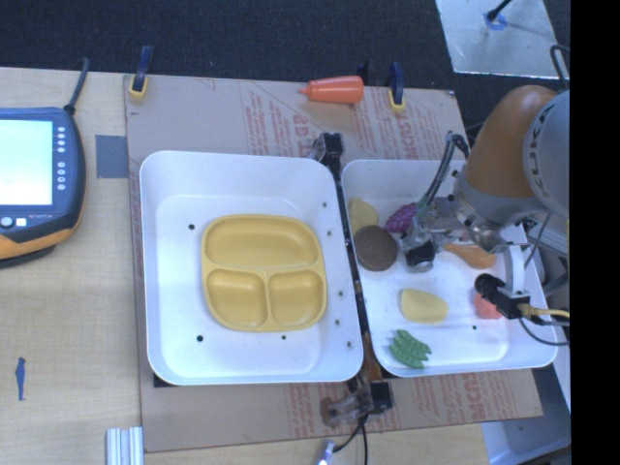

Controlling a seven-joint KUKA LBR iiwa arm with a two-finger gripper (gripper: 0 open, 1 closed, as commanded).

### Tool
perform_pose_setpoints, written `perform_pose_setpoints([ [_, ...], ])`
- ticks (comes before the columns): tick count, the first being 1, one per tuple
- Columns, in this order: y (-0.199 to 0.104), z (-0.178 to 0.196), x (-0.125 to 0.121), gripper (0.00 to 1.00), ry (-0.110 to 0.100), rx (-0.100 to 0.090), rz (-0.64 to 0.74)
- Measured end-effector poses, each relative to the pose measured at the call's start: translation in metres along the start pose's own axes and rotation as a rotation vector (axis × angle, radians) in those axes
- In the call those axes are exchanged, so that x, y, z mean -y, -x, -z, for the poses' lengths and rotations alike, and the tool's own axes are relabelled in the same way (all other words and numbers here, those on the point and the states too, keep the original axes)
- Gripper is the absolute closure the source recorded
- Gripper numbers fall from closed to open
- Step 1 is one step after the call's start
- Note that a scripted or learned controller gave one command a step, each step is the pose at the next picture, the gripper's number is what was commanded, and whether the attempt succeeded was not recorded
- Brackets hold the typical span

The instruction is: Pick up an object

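Note:
My gripper (419, 250) hangs low over the right bin (455, 356), near its middle, beside a brown round object (375, 248) and just right of a purple object (400, 219). A pale yellow piece (361, 212) lies at the bin's left wall. Further down sit a yellow lump (423, 305) and a green leafy item (410, 348). An orange piece (472, 255) pokes out from under the wrist, and a red item (486, 305) lies at the right. I see nothing held between the fingers.
The left bin (165, 260) holds a yellow divided tray (263, 270). An orange carrot-like toy (334, 89) lies on the cardboard behind the bins. A handheld pendant (34, 177) rests at the far left. Cables run along the right bin's right edge.

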State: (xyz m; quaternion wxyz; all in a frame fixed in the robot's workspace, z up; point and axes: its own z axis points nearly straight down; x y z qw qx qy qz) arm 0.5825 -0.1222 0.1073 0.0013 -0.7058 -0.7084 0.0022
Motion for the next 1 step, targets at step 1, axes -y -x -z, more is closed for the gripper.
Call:
perform_pose_setpoints([
  [1,-0.1097,0.0853,0.0144,1.00,0.003,-0.002,0.004],
])
